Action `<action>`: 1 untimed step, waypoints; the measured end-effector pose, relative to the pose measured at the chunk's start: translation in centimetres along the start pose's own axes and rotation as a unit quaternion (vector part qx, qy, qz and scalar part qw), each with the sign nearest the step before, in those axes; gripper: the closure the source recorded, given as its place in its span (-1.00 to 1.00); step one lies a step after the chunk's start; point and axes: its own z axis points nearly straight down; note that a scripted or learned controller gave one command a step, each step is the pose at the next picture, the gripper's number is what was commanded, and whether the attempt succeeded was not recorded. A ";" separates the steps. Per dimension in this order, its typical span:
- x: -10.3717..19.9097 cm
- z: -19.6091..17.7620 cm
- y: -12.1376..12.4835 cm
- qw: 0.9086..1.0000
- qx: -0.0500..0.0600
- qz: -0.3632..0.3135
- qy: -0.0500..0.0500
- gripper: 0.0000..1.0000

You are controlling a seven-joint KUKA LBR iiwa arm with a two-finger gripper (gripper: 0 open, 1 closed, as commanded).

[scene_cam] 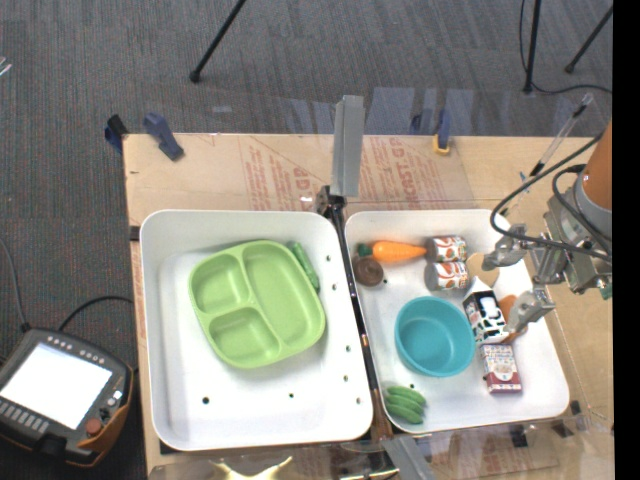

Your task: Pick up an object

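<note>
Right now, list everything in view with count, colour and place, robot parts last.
bins: two, white, side by side on the bench
divided plate: one, light green, left bin
toy carrot: one, orange, top of right bin
cans: two, red and white labels, right of the carrot
bowl: one, teal, middle of right bin
small carton: one, red, right of the bowl
black and white object: one, above the carton
pea pod: one, green, bottom left of right bin
handheld pendant: one, grey and orange, floor at left
tool: one, grey, over the right bin's right edge
</note>
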 end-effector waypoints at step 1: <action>3.1 19.2 -4.9 1.000 -0.003 -0.010 0.006 -1.00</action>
